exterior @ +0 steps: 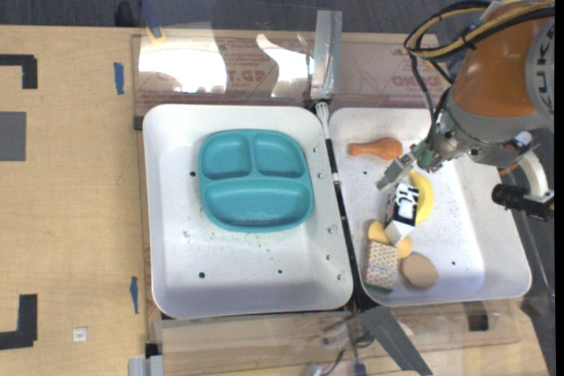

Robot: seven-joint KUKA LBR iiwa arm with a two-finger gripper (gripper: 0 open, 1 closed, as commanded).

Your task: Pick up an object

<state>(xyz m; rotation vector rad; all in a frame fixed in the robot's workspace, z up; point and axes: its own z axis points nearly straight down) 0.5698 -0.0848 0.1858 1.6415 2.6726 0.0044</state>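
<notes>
- Camera view: gripper (401,170) hangs low in the right bin (493,269), apparently to reach the toys.
- Its opening: cannot tell.
- Banana (424,198) lies just beside it, near the black-and-white box (404,209).

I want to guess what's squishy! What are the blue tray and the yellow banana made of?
Blue tray: probably hard plastic, judging by its even teal colour, smooth molded compartments and soft sheen. Banana: likely toy plastic or rubber, since it is uniformly bright yellow and slightly glossy; whether it squishes can't be told from looking.
</notes>
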